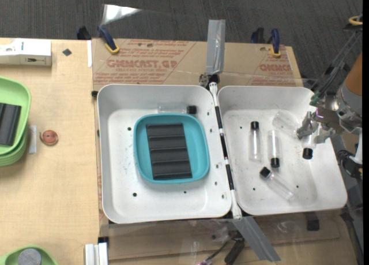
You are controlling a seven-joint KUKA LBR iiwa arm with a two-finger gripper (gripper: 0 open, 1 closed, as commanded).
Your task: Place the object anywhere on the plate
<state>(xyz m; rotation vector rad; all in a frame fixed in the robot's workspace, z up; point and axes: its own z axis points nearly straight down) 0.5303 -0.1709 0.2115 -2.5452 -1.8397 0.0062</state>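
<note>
Hand apparently grips clear, black-capped vial.

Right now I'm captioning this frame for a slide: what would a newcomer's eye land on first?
First the teal plate with its dark ribbed insert, in the middle of the left bin. Next, the clear vials with black caps scattered across the right bin, and the gripper hanging over that bin's right side.
</note>
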